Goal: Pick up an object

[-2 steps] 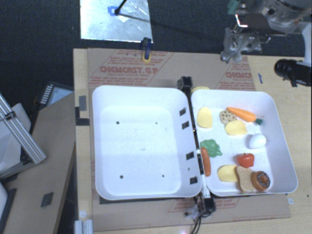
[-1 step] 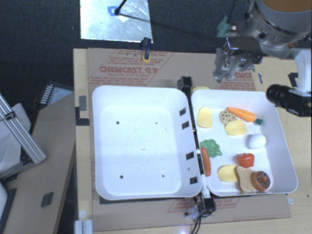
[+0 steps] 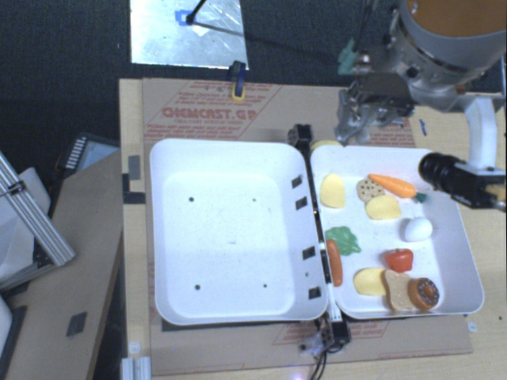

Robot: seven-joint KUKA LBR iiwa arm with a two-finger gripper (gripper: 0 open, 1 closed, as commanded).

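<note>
Toy foods crowd the right bin (image 3: 473, 279) on the worktop (image 3: 198, 105): a carrot (image 3: 392, 185), a cookie (image 3: 365, 188), two pale yellow pieces (image 3: 333, 190) and (image 3: 383, 207), a white egg (image 3: 417, 229), a green leafy piece (image 3: 342, 239), a red tomato (image 3: 399, 259), a sausage (image 3: 335, 261) along the bin's left wall, a lemon (image 3: 369, 281), a bread slice (image 3: 397, 289) and a chocolate doughnut (image 3: 425, 293). The left bin (image 3: 170, 165) lies beside it. The claw (image 3: 354, 131) hangs above the right bin's far left corner, clear of the foods; whether it is apart or together I cannot tell
</note>
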